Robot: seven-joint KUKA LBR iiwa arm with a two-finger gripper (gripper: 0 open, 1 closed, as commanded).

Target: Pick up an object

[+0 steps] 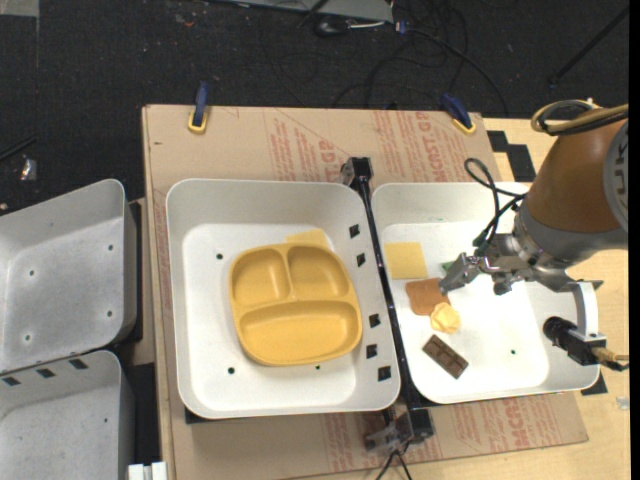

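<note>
Cardboard bench point(260, 138), two white bins: yellow tray point(296, 304) left; right, gripper point(452, 274), grip unreadable, at twelve o'clock from brown slab point(425, 294), yellow lump point(445, 317).

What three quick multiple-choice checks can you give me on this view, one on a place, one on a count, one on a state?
1. Where does the yellow divided tray lie?
A. left bin
B. right bin
C. on the cardboard outside the bins

2. How many compartments does the tray have?
A. two
B. three
C. five

3. How does the hand stand to the brown slice?
A. it has lifted the slice clear of the bin
B. it is over the left bin
C. it is just beside the slice, which lies on the bin floor

Answers: 1 A, the tray rests in the left bin. 2 B, two small sections above one long one. 3 C, the slice lies flat in the right bin.
</note>
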